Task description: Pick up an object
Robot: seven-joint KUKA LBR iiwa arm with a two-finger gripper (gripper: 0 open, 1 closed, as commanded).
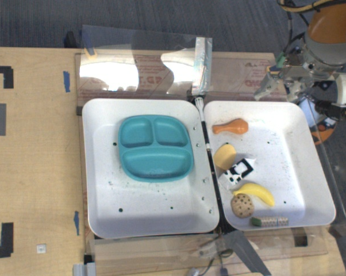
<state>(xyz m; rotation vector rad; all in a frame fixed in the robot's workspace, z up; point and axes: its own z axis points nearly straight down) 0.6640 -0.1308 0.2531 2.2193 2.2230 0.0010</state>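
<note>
Objects for you to pick all lie in the right bin (pixel 288 154), none of them in the gripper.

By size, the wooden worktop (pixel 35 154) comes first, with black marks along its 9 o'clock edge and bits of blue tape (pixel 66 80). On it the two white bins touch side by side. The left bin (pixel 98 200) is at 9 o'clock of the right one. A clear plastic sheet (pixel 144 68) stands behind the left bin, at its 12 o'clock, and catches glare.

The arm (pixel 328 27) sits at 1 o'clock of the right bin, outside its rim, with the orange band uppermost. A teal divided tray (pixel 156 148) lies flat in the middle of the left bin, with two small compartments at 12 o'clock and one long one at 6 o'clock.

The gripper (pixel 279 79) hangs over the worktop just past the right bin's 12 o'clock rim, well apart from every object. You cannot tell from here whether it is spread or pressed together.

Within the right bin:
- An orange drumstick (pixel 230 127) lies at 11 o'clock, alone.
- A banana (pixel 256 193) lies at 6 o'clock.
- A black-and-white checkered piece (pixel 239 171) lies just at 11 o'clock of the banana.
- A yellow rounded piece (pixel 225 155) sits against the checkered piece at its 11 o'clock.
- A speckled cookie (pixel 242 204) touches the banana at its 7 o'clock end.
- A small pale strip with a green end (pixel 269 221) lies on the rim at 6 o'clock.
</note>
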